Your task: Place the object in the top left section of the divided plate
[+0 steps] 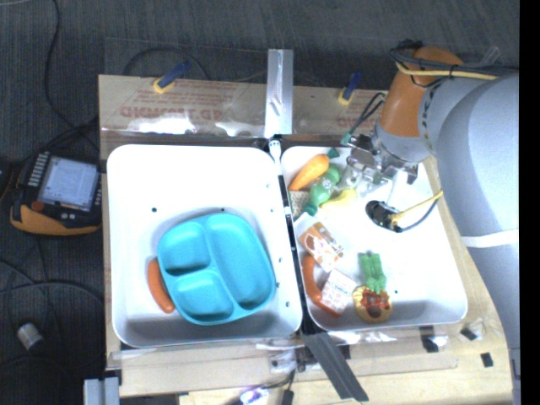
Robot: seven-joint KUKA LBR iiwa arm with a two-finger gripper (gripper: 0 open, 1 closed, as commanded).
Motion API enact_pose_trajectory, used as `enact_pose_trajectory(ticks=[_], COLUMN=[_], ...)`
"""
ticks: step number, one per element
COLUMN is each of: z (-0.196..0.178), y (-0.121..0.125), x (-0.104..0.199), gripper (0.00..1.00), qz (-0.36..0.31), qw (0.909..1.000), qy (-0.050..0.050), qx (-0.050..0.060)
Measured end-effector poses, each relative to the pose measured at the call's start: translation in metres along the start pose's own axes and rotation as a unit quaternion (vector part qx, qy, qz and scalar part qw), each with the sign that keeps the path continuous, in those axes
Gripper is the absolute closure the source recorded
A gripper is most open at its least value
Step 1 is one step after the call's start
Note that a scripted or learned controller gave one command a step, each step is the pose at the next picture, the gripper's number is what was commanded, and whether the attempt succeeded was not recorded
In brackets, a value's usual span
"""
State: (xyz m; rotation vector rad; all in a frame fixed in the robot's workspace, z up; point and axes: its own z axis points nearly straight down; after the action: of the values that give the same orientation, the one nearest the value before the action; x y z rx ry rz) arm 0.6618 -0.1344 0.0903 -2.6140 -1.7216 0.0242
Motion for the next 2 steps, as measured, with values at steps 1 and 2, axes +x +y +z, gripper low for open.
enact_pose_trajectory(ticks=[1,2], z=[0.002,-0.093], y=[-0.001,-0.025], x=[0.009,0.069], gripper=[1.00,1.00], qz=[0.056,0.013], qw=[0.9984,0.9999], qy=[-0.003,0.003], qx=[-0.003,-0.007])
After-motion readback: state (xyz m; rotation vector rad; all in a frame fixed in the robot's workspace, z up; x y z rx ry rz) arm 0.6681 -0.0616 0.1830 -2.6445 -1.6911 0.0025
